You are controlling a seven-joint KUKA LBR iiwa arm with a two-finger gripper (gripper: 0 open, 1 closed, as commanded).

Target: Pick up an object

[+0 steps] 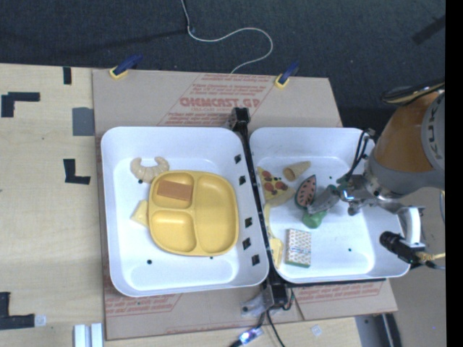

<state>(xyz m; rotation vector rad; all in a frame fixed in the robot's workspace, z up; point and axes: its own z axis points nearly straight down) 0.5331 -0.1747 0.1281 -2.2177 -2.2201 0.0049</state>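
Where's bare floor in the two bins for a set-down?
Left bin: a strip along the near wall below the yellow tray, and the far right corner. Right bin: floor between the cracker packet and right wall. Crowded: around the watermelon slice, where the gripper sits.

i'm looking down on the desk [43,194], two white bins side by side on a cardboard sheet [210,100]. the left bin [116,215] carries a yellow divided plate [194,213] with a brown slab [174,189] in its upper-left compartment. a pale croissant-like piece [147,168] lies just above the plate, a pale yellow wedge [139,212] at its left edge. in the right bin [362,259], the arm [409,150] reaches in from the right, its jaws [323,202] low over a green piece [313,219]. just left sits a watermelon slice [305,190], then a pizza slice [272,184], a tan piece [295,170] above, a patterned packet [299,247] below.
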